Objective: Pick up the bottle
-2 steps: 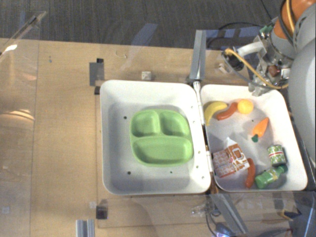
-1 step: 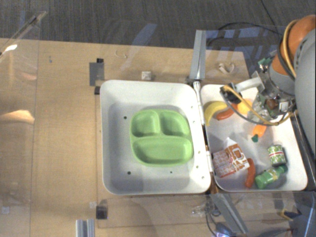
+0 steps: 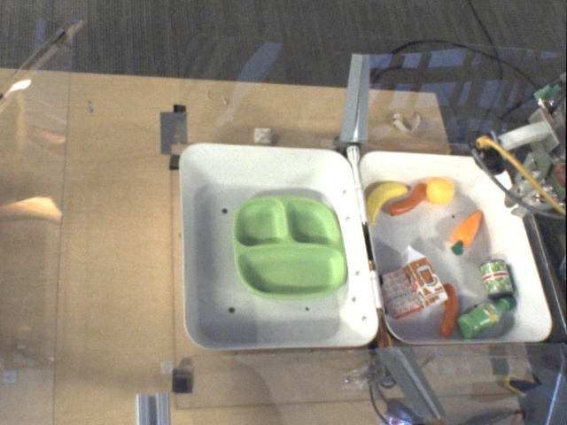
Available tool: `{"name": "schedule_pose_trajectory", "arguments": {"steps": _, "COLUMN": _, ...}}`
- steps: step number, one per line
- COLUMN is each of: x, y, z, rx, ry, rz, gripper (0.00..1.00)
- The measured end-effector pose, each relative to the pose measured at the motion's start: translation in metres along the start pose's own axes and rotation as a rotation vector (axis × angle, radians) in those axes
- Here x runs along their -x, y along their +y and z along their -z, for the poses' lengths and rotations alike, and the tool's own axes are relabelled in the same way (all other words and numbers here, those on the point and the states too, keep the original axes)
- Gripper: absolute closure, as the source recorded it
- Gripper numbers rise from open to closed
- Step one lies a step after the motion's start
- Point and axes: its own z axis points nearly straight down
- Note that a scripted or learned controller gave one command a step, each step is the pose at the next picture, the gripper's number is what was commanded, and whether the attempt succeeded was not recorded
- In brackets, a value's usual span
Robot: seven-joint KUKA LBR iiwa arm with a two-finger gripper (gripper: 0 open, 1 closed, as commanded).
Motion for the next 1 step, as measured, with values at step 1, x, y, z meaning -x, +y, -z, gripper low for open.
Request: {"name": "schedule_pose_trajectory", "arguments": {"steps": 1, "x": -0.0613, "y": -0.0121, "z": -0.1253, "rx": -0.002, "ry": -0.005, "rz": 0.021, "gripper": 1.00}}
